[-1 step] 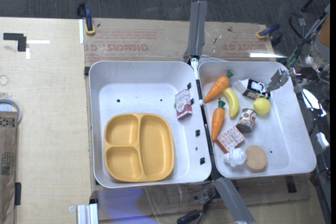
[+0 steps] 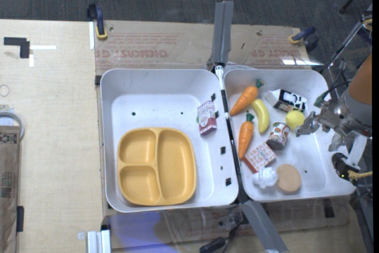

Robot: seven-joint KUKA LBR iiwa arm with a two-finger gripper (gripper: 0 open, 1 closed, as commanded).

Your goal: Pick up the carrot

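Approach step, nothing grasped. Gripper (image 2: 308, 125) sits at right bin's (image 2: 314, 188) right side; finger state can't tell. Two carrots (image 2: 244, 99) (image 2: 245, 134) lie on bin's left side, beside banana (image 2: 261, 115). Next: traverse left, descend over one carrot w/ clearance from banana.

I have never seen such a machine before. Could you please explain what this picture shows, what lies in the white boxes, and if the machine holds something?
The camera hangs above a bench and looks down at a slant. The grey arm entering from the right is a robot; its claw hangs over the right bin, with nothing visibly between its fingers. That bin holds two carrots, a banana, a lemon, a can, a small carton and other small items. The left bin holds a yellow divided plate and a small red carton. The robot should pick up a carrot; both lie untouched.
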